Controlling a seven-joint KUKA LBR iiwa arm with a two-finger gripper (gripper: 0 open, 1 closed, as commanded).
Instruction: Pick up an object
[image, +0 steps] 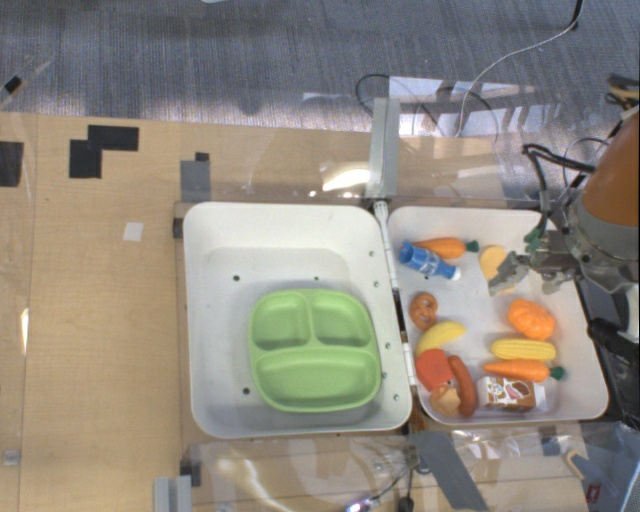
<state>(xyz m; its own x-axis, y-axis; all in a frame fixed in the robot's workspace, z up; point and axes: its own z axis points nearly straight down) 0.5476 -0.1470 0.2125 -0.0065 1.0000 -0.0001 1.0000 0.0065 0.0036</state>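
Observation:
The right bin (590, 400) holds several toy foods. Among them are a carrot (445, 246), a blue bottle (428, 261), a yellow lemon-like piece (491, 262), an orange pumpkin (532, 320), a corn cob (522, 350), a second carrot (520, 370), a banana (440, 335) and a sausage (462, 378). My gripper (530, 276) hangs over the bin's upper right part, just above the pumpkin and right of the yellow piece. It is open, with nothing between its fingers.
The left bin (220, 240) holds a green divided plate (315, 350). A brown round fruit (424, 306), a red piece (433, 368) and a small carton (510, 393) also lie in the right bin. Cables and clear panels run behind the bins.

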